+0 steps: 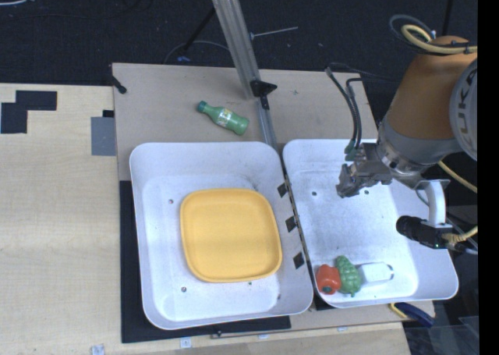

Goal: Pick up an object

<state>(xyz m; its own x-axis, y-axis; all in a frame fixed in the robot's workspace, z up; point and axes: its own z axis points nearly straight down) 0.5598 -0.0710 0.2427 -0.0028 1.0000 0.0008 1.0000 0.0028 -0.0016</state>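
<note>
Plainly, the small red-and-green plastic toy (338, 278) lies toward the right white bin's (437, 283) near edge, well apart from the tool (352, 182), whose grip state I cannot tell.

Two bins (156, 189) looked like smooth white plastic with a faint speckle; a plate (230, 234) was matt yellow plastic; a bottle (223, 117) was glossy green plastic; a rail (236, 33) was ribbed bare metal; the bench (54, 213) was pale wood

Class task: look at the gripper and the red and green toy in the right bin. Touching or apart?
Apart. The camera view shows the gripper over the upper part of the right bin, with bare white floor separating it from the red and green toy near the front edge.
</note>
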